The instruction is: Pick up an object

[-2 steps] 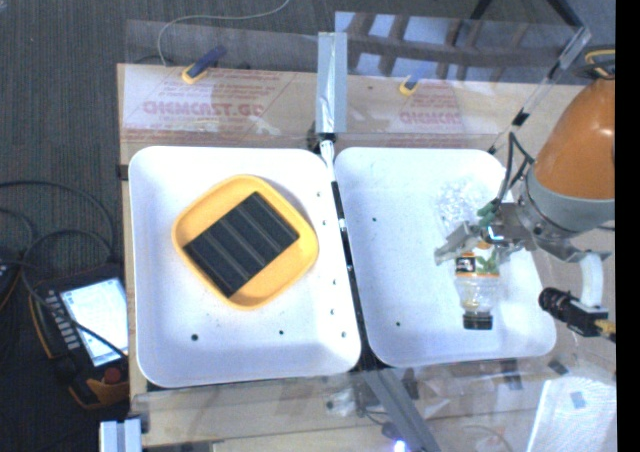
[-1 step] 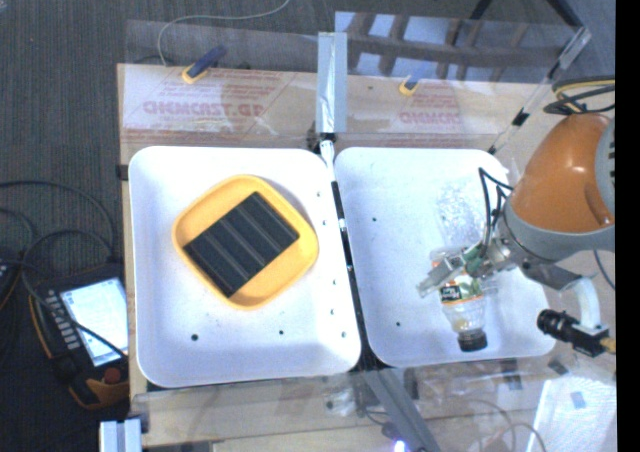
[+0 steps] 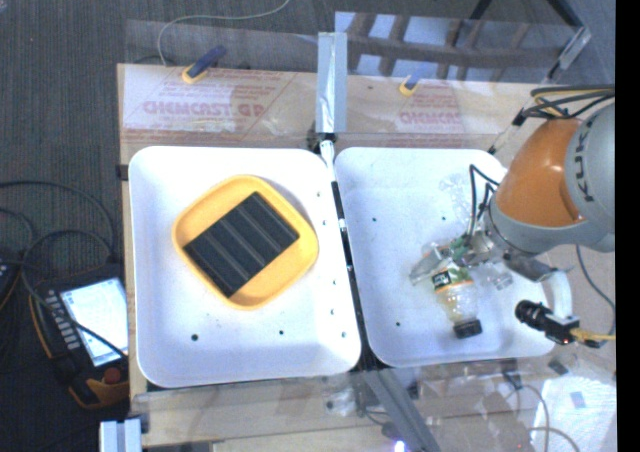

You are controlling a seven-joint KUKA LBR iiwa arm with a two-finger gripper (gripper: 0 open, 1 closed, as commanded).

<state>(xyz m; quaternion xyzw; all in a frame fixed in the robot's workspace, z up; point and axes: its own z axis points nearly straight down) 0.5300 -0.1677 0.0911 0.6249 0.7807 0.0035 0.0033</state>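
Observation:
A small clear plastic bottle [image 3: 456, 298] with a black cap and a dark label lies in the right bin [image 3: 400, 210], near its front right. My gripper [image 3: 448, 258] is low over the bin, right at the bottle's upper end and touching or just above it. The grey arm with its orange band [image 3: 540, 185] comes in from the right and covers the bin's right side. In the left bin [image 3: 160, 340] rests a yellow rounded-square object [image 3: 246, 240] with a black ribbed panel on top.
A tall metal divider post [image 3: 330, 90] rises at the back between the bins. Cables and a black connector [image 3: 538, 316] hang by the right bin's front right corner. A cardboard sheet [image 3: 230, 105] lies behind the bins.

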